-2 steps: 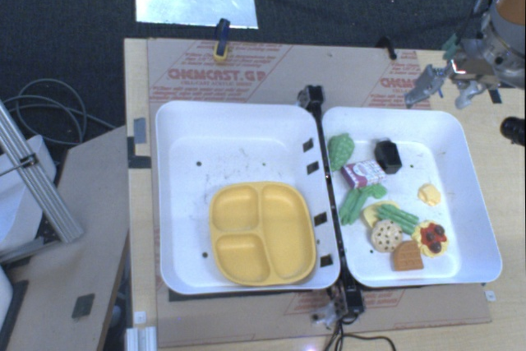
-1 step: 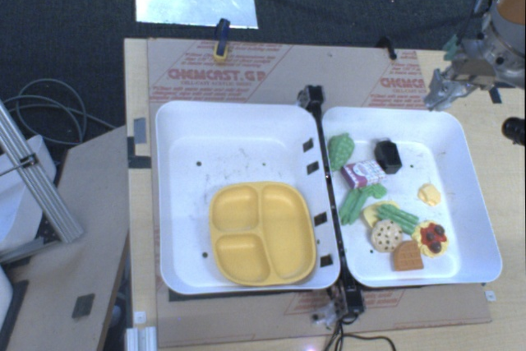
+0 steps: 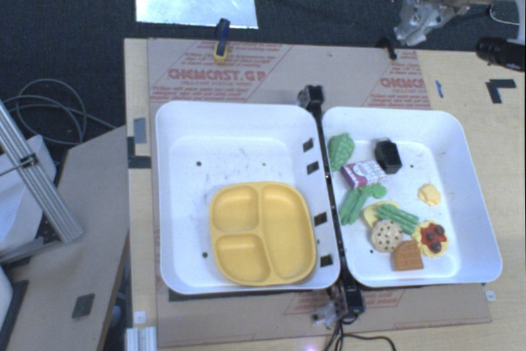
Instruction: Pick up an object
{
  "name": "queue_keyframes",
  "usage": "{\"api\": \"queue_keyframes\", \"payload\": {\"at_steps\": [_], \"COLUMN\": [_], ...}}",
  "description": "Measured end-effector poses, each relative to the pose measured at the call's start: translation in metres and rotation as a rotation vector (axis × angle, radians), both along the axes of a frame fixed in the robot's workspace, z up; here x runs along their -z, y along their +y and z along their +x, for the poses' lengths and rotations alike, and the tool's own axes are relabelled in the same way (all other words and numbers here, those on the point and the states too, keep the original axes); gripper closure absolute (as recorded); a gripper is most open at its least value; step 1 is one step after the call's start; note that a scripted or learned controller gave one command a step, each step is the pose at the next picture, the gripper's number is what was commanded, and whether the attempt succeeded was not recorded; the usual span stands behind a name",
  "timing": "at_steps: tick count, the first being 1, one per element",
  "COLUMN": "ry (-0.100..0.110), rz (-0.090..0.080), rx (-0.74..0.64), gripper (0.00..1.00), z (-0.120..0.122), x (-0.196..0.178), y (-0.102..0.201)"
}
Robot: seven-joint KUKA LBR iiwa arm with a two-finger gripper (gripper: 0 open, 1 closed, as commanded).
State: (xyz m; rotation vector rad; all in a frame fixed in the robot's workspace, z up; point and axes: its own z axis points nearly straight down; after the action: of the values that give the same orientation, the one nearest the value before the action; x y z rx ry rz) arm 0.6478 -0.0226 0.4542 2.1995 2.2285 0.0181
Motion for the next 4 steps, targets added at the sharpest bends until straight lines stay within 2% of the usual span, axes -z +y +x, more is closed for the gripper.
{"api": "queue_keyframes", "payload": {"at_steps": [1,2,3,4], "ry": [0.001,0.012,0.014,0.03], "rz": [0.001,0.003,0.0,-0.003], "rx": [0.002,0.003,0.01,0.012], "gripper": [1.0,1.0,1.0,1.0], "z": [0.021,-0.105,-0.164,-0.163], "x": [-0.087,-0.084,-0.081,0.176], "y": [0.053,0.085,0.065,0.076]}}
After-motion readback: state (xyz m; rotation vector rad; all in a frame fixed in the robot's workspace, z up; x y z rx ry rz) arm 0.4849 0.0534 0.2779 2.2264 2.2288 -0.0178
